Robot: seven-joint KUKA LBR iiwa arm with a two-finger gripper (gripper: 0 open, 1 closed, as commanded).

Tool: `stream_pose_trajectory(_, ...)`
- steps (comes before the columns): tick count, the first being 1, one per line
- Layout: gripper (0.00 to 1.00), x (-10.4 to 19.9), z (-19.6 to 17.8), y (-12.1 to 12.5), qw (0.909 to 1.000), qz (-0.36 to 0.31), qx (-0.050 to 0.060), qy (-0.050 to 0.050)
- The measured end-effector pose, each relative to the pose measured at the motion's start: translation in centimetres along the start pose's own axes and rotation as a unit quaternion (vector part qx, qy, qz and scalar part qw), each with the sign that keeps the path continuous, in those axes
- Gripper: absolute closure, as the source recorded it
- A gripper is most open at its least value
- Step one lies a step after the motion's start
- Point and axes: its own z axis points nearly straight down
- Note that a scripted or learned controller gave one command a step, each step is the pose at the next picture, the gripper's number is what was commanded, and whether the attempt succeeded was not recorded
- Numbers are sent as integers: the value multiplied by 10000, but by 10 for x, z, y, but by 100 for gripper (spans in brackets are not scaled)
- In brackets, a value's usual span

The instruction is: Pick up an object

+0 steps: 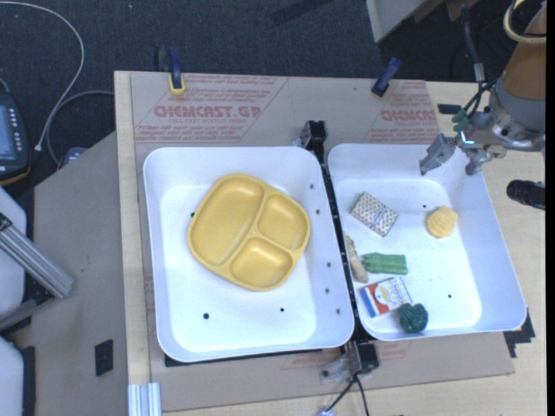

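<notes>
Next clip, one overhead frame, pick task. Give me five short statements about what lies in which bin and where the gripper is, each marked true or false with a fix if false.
1. The yellow divided plate lies in the left bin. True.
2. The gripper has the yellow round piece between its fingers. False: that piece lies on the floor of the right bin, apart from the gripper, which holds nothing.
3. The green block lies in the right bin. True.
4. The patterned packet rests on the plate. False: it lies in the right bin.
5. The dark green lump sits near the right bin's front edge, beside the red, white and blue card. True.
</notes>
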Motion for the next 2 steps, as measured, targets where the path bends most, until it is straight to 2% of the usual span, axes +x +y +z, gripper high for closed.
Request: stream_pose_trajectory(2,0,0,86,3,10000,-3,0,0)
